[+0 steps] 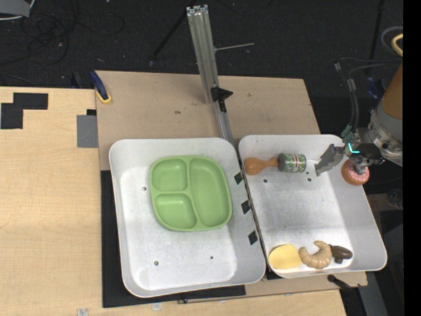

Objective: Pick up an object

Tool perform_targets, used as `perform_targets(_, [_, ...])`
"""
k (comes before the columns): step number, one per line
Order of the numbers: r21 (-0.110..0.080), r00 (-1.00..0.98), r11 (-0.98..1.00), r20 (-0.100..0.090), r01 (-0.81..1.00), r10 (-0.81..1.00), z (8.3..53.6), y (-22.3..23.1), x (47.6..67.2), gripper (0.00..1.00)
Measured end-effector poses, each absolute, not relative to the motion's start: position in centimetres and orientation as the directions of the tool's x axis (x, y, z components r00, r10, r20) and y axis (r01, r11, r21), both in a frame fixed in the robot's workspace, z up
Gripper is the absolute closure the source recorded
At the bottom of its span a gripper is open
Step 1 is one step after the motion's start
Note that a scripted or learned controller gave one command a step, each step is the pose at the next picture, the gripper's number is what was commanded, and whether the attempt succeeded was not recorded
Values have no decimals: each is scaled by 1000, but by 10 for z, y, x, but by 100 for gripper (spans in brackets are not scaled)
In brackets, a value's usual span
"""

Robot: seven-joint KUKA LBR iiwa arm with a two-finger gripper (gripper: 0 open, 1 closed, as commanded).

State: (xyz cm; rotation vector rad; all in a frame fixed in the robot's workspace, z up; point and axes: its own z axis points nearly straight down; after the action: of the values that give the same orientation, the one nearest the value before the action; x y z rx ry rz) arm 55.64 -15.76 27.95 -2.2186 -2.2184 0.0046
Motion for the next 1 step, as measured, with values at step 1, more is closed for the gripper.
perform_targets(1, [-3, 0, 0, 0, 1000, 1000, 281, -158, 557, 0])
